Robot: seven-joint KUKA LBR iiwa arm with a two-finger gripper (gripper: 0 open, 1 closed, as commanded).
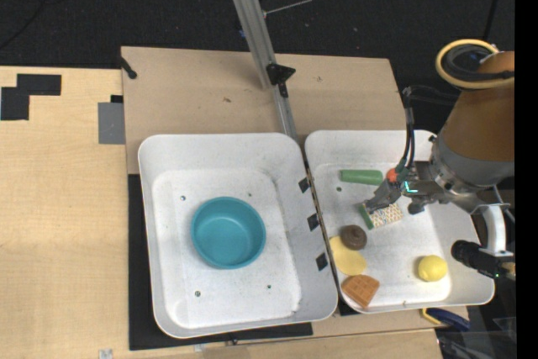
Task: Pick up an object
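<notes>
A: Bench [252, 88] carried your two white bins side by side. The left bin [168, 172] held a teal bowl [229, 231], upright, near its middle. The right bin [336, 151] held the small items.

B: And your arm?

A: Arm [479, 122] came in from the right, its orange band above the wrist. The gripper [382, 202] sat low over the right bin's middle. You could not tell from this view whether the fingers were spread or pinching.

B: What lay at it?

A: A speckled pale block [387, 217] lay right at the fingertips, touching or just under them. A green cylinder [361, 176] lay just behind. Toward the front: a pale yellow piece [349, 259], a brown waffle-like piece [361, 291] near the rim, a yellow lemon [432, 268] well apart to the right, and a dark brown round thing [354, 237] touching the yellow piece.
</notes>
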